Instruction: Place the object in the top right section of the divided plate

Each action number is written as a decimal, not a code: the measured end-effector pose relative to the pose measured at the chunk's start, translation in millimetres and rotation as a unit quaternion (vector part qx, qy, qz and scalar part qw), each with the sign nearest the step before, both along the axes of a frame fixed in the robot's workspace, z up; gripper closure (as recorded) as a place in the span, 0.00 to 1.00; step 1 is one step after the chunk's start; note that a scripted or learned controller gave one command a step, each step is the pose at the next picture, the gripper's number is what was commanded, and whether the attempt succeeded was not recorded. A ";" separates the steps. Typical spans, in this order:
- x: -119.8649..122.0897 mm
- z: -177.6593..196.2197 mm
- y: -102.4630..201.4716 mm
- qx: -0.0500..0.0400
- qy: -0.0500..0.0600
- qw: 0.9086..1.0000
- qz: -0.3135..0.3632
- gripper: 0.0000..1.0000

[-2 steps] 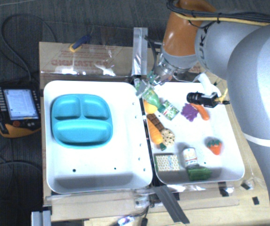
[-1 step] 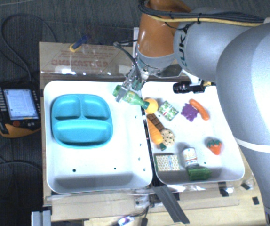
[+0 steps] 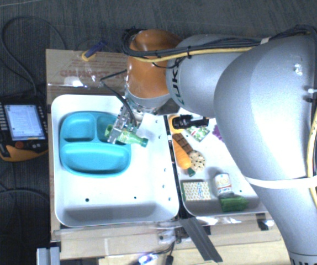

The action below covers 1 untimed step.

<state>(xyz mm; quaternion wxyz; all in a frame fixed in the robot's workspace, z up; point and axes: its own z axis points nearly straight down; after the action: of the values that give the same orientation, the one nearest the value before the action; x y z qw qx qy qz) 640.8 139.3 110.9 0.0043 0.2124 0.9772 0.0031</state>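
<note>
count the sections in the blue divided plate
3: in the divided plate, a top left section, a smaller top right section partly hidden by the gripper and green object, and a wide bottom one.

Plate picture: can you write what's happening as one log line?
gripper: shut on green object | place: over top right section of blue plate | bin: left | released: not yet

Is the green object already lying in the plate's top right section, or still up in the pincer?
Cannot tell. The green object sits at the pincer tip, over the blue divided plate's top right section; contact unclear.
</note>
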 end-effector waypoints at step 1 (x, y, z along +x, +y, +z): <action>11.9 -10.8 30.2 -0.005 -0.004 1.000 -0.030 1.00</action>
<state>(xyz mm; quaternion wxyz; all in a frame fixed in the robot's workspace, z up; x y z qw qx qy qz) 652.7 169.5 100.1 0.0090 0.2417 0.9703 -0.0015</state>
